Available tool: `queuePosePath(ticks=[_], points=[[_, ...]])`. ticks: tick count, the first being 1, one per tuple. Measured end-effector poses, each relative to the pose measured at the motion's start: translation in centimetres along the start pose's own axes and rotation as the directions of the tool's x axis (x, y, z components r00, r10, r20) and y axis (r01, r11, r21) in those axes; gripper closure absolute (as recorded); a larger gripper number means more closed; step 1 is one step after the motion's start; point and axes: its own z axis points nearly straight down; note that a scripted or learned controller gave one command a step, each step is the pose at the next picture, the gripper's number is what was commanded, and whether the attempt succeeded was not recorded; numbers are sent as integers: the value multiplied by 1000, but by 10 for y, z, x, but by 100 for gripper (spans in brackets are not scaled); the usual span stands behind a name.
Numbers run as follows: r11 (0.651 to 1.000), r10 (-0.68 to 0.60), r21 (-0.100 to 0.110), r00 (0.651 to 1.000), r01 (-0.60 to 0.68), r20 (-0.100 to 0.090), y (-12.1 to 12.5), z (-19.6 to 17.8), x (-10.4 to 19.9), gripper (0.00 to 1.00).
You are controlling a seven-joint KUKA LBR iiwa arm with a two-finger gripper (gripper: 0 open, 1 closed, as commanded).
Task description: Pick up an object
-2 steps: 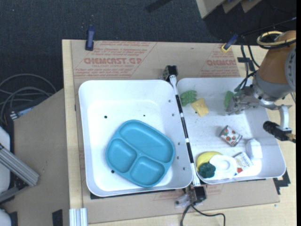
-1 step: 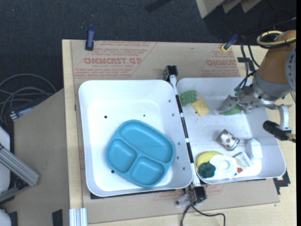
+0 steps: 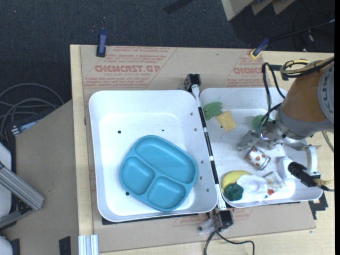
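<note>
Tool, grip state unclear, over right bin; cardboard-topped bench, dark carpet.

The bench bears the left bin and right bin, side by side.

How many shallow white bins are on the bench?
2: the left shallow white bin holds a blue plastic divided tray; the right shallow white bin holds small items under the arm.

Tabletop, left print: "CHEMCAST G P" in red capitals, with smaller red lines above and below too fine to read.
Tabletop, right print: the same red lettering, cut off after "CHEMC" by the arm's cables.
</note>
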Motion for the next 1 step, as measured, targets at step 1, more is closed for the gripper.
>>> queuePosePath(ticks=[1], points=[[1000,1,0,1000,-1,0,-46,0,16,0]])
